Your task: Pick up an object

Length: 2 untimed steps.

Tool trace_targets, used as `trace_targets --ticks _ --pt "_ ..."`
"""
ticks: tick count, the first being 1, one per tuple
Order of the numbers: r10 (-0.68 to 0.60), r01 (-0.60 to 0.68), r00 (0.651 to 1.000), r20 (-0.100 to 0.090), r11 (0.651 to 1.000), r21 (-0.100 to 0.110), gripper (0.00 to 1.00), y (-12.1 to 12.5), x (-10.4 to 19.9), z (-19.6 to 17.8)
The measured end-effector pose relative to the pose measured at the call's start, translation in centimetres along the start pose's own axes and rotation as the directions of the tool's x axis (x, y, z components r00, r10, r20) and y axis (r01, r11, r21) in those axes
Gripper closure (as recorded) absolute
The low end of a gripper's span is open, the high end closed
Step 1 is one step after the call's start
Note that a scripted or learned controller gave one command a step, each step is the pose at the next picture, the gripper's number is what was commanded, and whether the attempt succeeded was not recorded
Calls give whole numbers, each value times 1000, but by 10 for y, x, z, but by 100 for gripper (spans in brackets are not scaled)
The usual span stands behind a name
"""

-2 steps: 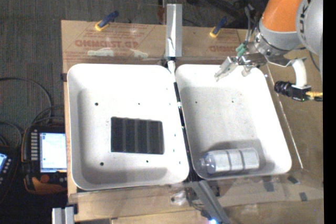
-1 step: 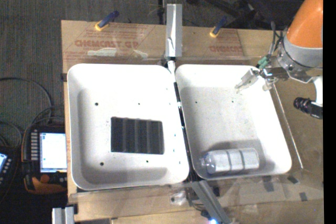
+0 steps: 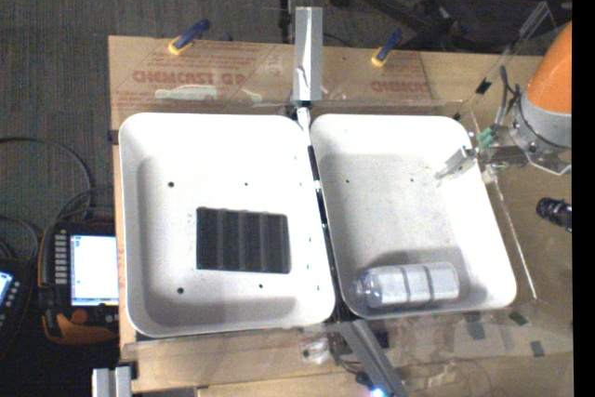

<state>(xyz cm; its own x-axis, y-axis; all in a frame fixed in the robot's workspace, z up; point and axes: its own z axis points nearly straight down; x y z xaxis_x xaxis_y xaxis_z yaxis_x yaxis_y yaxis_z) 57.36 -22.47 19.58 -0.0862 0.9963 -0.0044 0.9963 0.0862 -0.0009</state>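
Bins come first: two shallow white trays sit side by side on a wooden bench (image 3: 232, 70), filling the middle of the frame. The left bin (image 3: 149, 191) holds a dark ribbed rectangular block (image 3: 243, 240), lying flat near its centre and a little toward the lower side. The right bin (image 3: 409, 200) holds a clear plastic bottle (image 3: 411, 284), lying on its side along the lower wall, its narrower end pointing toward the left bin; it looks ridged into segments. The two objects lie well apart, each in its own bin.

At the right edge of the frame the arm (image 3: 555, 98) reaches in, its orange band uppermost. The gripper (image 3: 457, 165) hangs over the upper right part of the right bin, near its right wall, with pale fingertips pointing left and down. Nothing shows between the tips, and whether they are parted or closed cannot be told. The gripper is well apart from the bottle.
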Motion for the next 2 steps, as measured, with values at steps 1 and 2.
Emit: trace_targets --ticks 1,2 --pt "371 -371 928 -3 928 3 0 -10 41 2" --pt "369 -369 929 0 929 3 100 -9 41 -7"
